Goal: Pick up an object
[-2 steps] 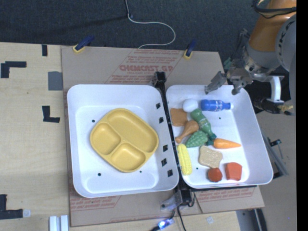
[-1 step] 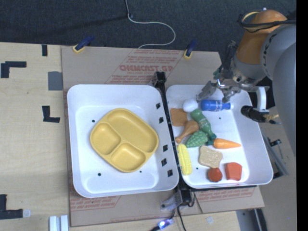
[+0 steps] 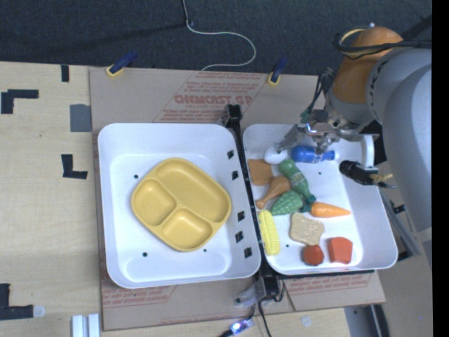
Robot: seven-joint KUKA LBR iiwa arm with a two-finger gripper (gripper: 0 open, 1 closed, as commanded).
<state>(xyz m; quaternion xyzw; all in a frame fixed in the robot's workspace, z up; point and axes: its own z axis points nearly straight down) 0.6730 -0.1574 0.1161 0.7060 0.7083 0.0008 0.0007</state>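
The gripper (image 3: pixel 313 137) hangs low over the blue toy (image 3: pixel 306 154) near the back edge of the right bin (image 3: pixel 372 255), nothing is lifted yet.

1 fixed camera hangs above the bench (image 3: pixel 42 188) and looks down at a slant, far enough off to take in both white bins, the left bin (image 3: pixel 112 209) and the right bin (image 3: pixel 379 237), side by side. The arm (image 3: pixel 400 83) enters from the frame's right edge.
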